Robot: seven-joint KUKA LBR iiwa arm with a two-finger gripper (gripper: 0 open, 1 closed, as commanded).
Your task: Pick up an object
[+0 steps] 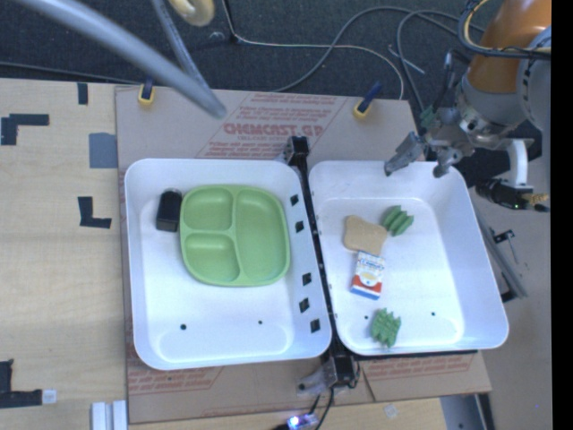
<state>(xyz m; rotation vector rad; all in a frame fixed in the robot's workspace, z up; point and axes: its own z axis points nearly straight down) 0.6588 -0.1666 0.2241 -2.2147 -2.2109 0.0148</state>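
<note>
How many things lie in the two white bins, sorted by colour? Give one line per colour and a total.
Green: 3 – the divided plate, the upper green piece, the lower green piece
Black: 1 – the black block
Tan: 1 – the tan slice
White, red and blue: 1 – the small carton
Total: 6
</note>
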